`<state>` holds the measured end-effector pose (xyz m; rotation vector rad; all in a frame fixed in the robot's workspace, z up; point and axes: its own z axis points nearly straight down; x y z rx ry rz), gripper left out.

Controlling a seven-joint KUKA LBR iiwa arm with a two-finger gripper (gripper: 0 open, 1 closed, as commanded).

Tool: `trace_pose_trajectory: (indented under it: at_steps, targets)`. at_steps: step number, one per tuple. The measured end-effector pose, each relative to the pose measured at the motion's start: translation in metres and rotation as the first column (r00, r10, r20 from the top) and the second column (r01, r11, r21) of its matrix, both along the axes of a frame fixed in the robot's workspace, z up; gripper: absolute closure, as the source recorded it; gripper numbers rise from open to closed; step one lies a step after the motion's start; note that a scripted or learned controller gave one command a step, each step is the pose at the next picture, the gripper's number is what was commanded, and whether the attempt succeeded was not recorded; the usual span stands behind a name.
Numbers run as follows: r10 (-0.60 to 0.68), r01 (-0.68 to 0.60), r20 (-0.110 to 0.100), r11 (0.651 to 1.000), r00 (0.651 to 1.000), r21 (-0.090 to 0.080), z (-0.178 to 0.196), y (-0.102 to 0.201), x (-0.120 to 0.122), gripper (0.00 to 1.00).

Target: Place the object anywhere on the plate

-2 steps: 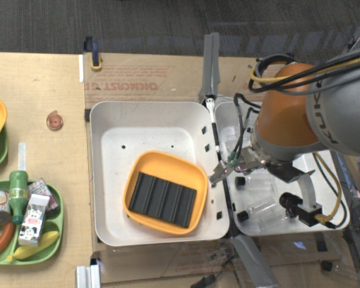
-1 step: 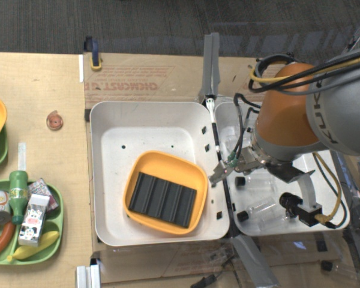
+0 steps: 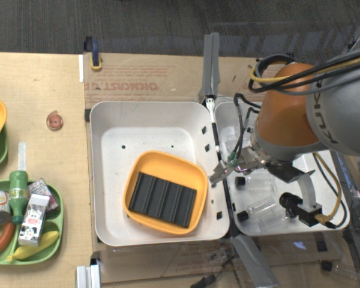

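there, end effector [image 3: 219,174] tips perhaps hidden by arm [image 3: 288,113]

A green tray [image 3: 51,245] of toy food sits beside a pink disc [image 3: 54,121].

cardboard sheet [image 3: 145,78]: "CHEMCRZT", printed upside down | arm [image 3: 339,116]: partial "KU" lettering

Orange-yellow plate [image 3: 145,164], black ribbed object [image 3: 162,199], white bins [image 3: 102,179]
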<state>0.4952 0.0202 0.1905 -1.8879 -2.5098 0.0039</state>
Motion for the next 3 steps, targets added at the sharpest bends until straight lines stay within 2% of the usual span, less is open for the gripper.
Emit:
trace_pose_trajectory:
  at_steps: [3]
  targets:
    - [0.0,0.0,0.0,1.0,1.0,0.0,0.0,0.0,0.0,0.0]
